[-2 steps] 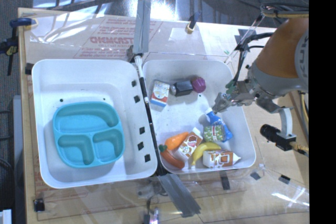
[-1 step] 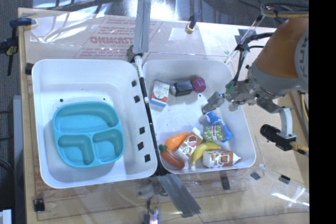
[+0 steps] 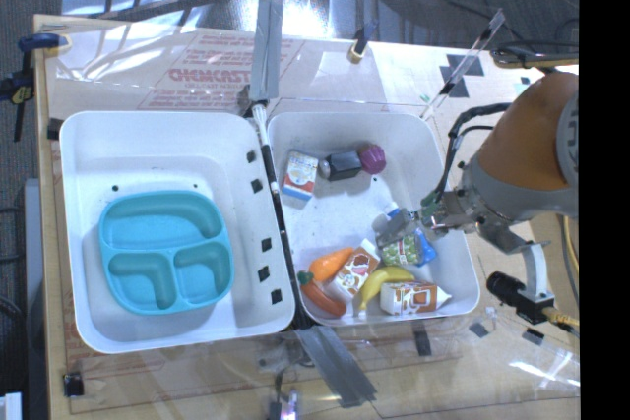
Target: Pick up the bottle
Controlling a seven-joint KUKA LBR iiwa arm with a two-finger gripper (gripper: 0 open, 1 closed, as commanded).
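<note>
Dark plastic with a magenta cap, the bottle (image 3: 352,162) is lying on its side near the far wall of the right bin (image 3: 433,152), beside a small carton (image 3: 299,178). I am reaching my end effector (image 3: 413,223) toward the bin's right wall, over a blue packet (image 3: 409,246); whether it is wide or narrow I cannot tell. The bottle is lying apart, untouched.

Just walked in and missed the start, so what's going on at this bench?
A grey and orange robot arm reaches in from the right, its gripper low over the right bin, near a blue-and-green packet. The bottle, dark with a purple cap, lies apart near that bin's far side beside a small carton. Toy food is piled at the near end. The left bin holds a blue divided tray.
</note>
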